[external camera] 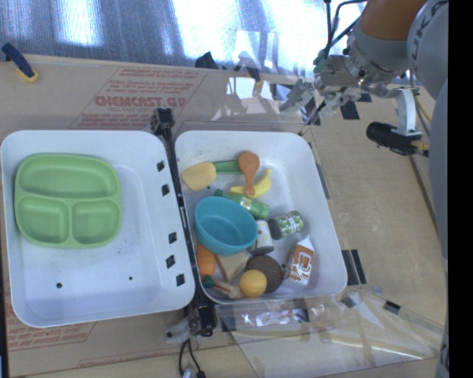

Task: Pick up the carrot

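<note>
Carrot point(206, 260): orange toy at right bin point(319, 181) left wall, near front corner, half under blue bowl point(225, 224); likely light, stiff, slick; pinch exposed end. Gripper point(319, 101) above bin's far edge, finger state cannot tell

I see the gripper point(311, 105) hanging above the right bin's point(319, 187) far corner, while the carrot point(206, 260), apparently half hidden, lies beside the blue bowl point(225, 225).
</note>
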### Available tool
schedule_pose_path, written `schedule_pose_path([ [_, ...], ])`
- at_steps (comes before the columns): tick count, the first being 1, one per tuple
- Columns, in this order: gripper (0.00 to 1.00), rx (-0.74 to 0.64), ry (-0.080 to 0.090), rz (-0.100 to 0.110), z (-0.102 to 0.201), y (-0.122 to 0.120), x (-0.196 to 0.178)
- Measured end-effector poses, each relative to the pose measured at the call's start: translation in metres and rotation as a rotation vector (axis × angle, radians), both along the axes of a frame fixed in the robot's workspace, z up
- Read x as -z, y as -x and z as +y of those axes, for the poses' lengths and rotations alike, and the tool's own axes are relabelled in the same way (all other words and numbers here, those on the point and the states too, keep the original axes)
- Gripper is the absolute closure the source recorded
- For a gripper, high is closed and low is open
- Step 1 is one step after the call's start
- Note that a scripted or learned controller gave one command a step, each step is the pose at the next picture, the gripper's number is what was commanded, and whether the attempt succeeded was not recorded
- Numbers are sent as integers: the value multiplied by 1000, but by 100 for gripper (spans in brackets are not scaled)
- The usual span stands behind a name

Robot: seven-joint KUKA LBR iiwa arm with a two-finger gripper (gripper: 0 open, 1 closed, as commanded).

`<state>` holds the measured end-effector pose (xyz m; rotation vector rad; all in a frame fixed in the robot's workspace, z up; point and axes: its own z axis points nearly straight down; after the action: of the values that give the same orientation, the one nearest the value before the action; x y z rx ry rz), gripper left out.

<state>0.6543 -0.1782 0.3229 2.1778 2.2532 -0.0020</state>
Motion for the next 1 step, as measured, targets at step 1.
schedule_pose_path([
  [1, 0, -260, -2, 5, 12, -4, -21],
])
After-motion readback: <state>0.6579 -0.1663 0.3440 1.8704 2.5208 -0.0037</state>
